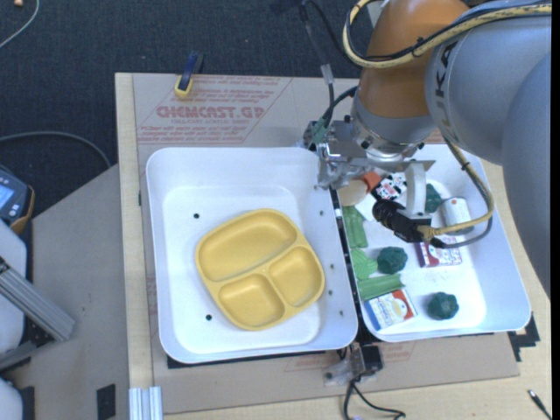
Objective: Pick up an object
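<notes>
The green stick point(353, 227) lies lengthwise along the right bin's point(490, 309) left wall.

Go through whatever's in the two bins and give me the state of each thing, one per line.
Yellow three-compartment plastic tray: upright, flat in left bin.
Green broccoli-like toy: loose in right bin.
Small red-and-white carton: lying flat, near front edge.
Gripper: over right bin's back corner.

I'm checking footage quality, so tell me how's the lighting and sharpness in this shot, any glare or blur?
Camera view: even, soft light, only faint shadows under the yellow divided plate; mild sheen on the left bin, no harsh glare; bins fairly sharp; the arm, close to the lens, looks soft and hides part of the right bin.
</notes>
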You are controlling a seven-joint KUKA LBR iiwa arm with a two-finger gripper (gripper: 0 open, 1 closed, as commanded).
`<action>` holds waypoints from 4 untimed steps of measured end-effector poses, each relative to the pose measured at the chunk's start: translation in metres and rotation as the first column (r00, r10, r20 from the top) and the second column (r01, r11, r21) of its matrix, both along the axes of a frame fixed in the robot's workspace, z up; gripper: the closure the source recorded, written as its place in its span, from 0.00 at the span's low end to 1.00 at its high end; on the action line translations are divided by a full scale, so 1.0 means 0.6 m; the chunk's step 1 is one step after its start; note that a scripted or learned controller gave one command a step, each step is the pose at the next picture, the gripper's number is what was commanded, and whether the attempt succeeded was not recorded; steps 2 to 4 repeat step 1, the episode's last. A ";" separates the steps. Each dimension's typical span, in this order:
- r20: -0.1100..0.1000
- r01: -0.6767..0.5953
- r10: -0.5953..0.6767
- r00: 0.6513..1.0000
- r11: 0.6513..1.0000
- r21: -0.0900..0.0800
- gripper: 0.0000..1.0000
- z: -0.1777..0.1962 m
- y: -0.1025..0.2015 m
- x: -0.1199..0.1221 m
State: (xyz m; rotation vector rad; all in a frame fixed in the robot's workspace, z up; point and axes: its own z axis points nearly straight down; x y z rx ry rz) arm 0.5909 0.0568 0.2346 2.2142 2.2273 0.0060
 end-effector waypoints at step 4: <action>-0.007 0.005 -0.005 1.000 1.000 -0.002 1.00 -0.032 0.008 -0.006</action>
